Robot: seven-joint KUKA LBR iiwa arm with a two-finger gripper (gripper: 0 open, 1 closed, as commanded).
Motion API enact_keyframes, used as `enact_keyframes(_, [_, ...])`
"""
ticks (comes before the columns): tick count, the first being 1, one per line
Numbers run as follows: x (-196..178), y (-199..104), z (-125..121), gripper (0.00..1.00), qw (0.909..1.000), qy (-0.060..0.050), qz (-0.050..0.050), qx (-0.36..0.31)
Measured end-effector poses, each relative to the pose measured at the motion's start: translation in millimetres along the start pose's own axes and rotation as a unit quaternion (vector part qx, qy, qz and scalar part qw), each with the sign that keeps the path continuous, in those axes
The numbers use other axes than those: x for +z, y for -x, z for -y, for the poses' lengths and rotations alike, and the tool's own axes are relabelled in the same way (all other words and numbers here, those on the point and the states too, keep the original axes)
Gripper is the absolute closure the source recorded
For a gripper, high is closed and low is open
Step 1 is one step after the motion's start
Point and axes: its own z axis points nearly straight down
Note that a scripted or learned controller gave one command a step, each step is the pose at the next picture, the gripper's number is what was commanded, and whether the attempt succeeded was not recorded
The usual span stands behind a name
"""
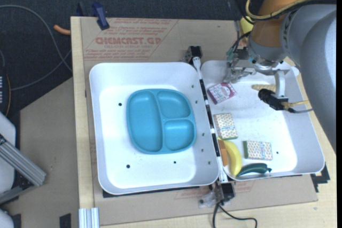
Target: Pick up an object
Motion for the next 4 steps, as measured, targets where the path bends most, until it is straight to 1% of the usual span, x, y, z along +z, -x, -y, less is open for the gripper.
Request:
enact_keyframes(1, [0,0,0,0.0,1.0,0.0,0.0,0.0])
enact_keyframes(2, [16,0,4,0.0,1.0,-0.007,-0.001,0.0])
enact_keyframes(3, [15,-2,4,0.0,1.0,-0.007,-0.001,0.0])
enact_keyframes(4, [15,0,12,0.0,1.0,-0.008,-0.001,0.001])
